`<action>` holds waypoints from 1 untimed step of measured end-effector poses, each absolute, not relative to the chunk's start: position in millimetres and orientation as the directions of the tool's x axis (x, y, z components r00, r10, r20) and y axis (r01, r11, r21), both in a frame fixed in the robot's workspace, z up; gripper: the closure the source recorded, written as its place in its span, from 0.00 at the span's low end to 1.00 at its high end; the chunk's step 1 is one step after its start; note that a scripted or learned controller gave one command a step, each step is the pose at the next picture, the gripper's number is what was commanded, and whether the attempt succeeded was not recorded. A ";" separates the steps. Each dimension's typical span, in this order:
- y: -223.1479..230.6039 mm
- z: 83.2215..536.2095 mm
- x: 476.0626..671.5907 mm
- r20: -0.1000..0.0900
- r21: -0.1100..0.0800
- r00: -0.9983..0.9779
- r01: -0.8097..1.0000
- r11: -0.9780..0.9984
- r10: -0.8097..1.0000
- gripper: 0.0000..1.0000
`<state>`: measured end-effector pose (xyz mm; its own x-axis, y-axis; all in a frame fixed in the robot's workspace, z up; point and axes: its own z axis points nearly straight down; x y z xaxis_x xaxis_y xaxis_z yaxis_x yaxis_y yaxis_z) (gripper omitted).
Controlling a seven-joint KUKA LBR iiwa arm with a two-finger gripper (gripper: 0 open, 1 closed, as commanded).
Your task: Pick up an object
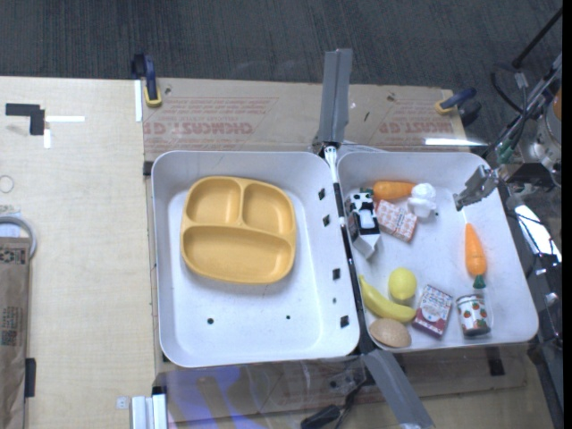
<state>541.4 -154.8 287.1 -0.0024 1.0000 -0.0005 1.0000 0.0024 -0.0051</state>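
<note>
Your pincer (471,189) hangs released and empty over the right shallow white bin (514,239), near the orange plastic carrot (475,251). Crowded neighbours or the bin wall can deflect a descending finger, causing a missed grasp.

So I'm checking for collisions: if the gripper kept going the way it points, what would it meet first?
The gripper points down-left into the right bin. First in line looks like the small white toy beside the carrot, though depth is hard to judge from above.

Smooth white plastic bins (170,266), a matt yellow plastic tray (239,229), on brown corrugated cardboard (268,114).
</note>
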 end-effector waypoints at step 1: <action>-207.8 178.8 581.4 0.000 -0.004 -0.052 0.999 0.052 0.999 0.00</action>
<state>581.4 -207.8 178.8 -0.0525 0.9986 0.0003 0.9986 0.0525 -0.0041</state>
